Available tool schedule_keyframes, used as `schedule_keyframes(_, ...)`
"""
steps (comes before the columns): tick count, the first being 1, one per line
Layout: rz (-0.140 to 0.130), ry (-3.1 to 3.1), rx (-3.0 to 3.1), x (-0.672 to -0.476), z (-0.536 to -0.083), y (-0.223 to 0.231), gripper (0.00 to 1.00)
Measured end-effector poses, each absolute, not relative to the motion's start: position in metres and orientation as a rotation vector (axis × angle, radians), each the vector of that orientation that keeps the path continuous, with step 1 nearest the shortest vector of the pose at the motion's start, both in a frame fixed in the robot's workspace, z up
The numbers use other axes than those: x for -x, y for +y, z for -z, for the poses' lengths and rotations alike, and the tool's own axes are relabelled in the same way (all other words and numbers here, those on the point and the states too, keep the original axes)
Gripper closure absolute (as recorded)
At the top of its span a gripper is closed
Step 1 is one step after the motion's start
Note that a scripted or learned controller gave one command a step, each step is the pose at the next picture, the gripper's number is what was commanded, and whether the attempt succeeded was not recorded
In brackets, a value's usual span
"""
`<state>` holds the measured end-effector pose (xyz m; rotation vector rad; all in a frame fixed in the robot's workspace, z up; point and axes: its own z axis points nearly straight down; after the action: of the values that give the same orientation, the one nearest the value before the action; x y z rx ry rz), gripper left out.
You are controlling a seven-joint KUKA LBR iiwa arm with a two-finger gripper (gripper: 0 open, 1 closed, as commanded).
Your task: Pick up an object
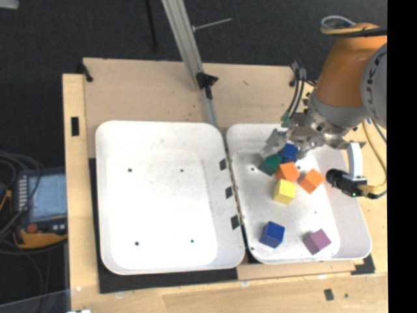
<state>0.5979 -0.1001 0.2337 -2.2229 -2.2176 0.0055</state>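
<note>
Right bin (345, 237) holds 7 blocks: 2 blue (273, 233), 2 orange (311, 180), 1 green (269, 165), 1 yellow (284, 191), 1 purple (317, 240). Gripper (287, 142) sits over the far cluster, part-hiding the far blue block (289, 152). Can't tell jaw opening or grasp. Left bin (111, 149) alongside.

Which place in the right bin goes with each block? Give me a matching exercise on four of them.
Things:
1. purple block
2. yellow block
3. green block
4. lone blue block

Places:
A. just below the pincer, at the cluster's left end
B. near the bin's front right corner
C. middle of the bin, under the orange blocks
D. near the front, left of the purple one

Pairs: 1-B, 2-C, 3-A, 4-D
</note>
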Motion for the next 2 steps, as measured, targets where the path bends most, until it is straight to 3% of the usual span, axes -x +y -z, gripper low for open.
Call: schedule_keyframes(2,-0.006,-2.218,2.221,-0.607,-0.129,-0.102,0.00)
